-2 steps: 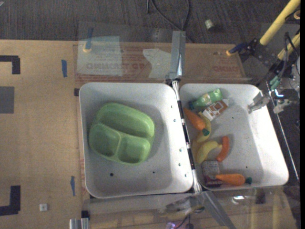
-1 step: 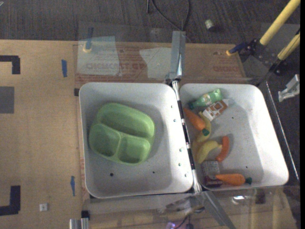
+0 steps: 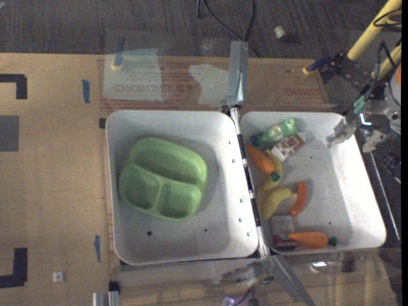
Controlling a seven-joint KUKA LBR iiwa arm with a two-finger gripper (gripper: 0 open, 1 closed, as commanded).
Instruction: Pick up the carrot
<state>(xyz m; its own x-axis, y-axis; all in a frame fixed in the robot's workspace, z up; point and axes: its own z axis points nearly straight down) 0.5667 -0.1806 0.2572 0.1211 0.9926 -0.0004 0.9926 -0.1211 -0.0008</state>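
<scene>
A: The gripper (image 3: pixel 352 131) sits at the upper right edge of the right bin (image 3: pixel 357 203), fingers spread, nothing between them. Approach stage, I'd say; no grasp yet.

B: And the carrot (image 3: pixel 310 239) lies flat at the lower middle of that bin, green tip pointing right, touching a small packet (image 3: pixel 281 225). Another carrot (image 3: pixel 261 160) lies up near the divider.

A: The next move calls for travelling down the frame and lining the fingers across its narrow body. The banana (image 3: pixel 278 199) is near.
</scene>
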